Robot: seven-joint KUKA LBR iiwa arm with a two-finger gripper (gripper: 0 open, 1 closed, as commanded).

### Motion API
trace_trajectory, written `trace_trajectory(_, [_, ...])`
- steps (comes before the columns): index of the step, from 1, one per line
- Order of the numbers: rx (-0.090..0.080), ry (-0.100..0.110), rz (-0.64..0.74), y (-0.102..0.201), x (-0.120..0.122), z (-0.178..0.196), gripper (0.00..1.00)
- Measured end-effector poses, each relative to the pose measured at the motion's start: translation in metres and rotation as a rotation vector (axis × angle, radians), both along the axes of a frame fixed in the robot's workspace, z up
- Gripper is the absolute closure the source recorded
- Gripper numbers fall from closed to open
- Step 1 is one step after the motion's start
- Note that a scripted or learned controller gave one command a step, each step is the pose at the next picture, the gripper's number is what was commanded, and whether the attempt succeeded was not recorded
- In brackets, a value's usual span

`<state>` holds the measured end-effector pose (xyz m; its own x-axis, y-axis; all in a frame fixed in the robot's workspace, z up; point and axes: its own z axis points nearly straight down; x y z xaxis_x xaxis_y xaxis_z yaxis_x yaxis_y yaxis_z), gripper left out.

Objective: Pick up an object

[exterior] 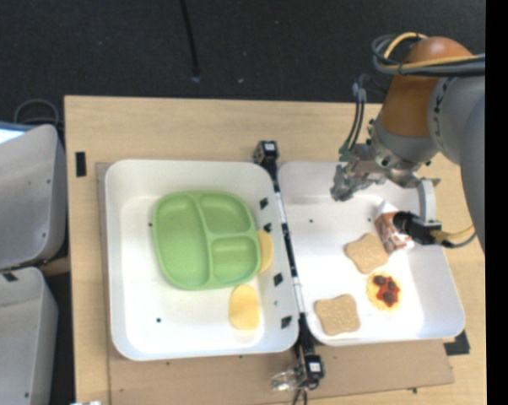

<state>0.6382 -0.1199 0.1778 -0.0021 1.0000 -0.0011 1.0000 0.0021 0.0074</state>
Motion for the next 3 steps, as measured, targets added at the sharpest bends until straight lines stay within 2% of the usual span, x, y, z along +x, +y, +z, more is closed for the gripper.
trace_trajectory(1, [-0.001, -0.001, 0.001, -0.010, 0.007, 0.059, 1.00])
trace_trajectory(2, [0.000, 0.003, 0.001, -0.011, 0.008, 0.089, 1.00])
trace_trajectory(3, [0.001, 0.007, 0.003, 0.041, 0.005, 0.076, 1.00])
